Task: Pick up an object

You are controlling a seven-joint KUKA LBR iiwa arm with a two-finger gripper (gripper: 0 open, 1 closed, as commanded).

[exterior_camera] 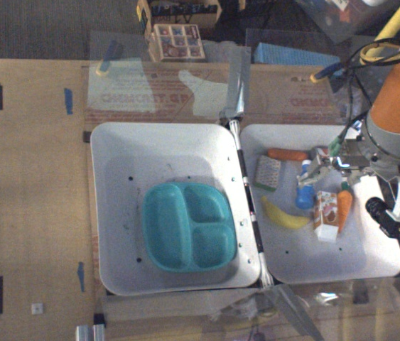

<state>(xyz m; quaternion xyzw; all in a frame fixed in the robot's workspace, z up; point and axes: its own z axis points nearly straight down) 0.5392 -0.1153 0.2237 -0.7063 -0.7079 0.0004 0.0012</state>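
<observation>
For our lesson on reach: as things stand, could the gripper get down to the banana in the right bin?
Probably yes. The banana lies flat on the bin floor with open space above; the gripper hovers just up-right of it, and the blue bottle beside it might crowd one finger.

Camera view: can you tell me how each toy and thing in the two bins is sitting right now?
Teal plate: flat in the left bin, right side up.
Banana: lying flat in the right bin.
Carrot: lying flat, leaves toward the gripper.
White carton: lying beside the carrot.
Blue bottle: under the gripper.
Grater: lying flat.
Gripper: low over the blue bottle.
</observation>
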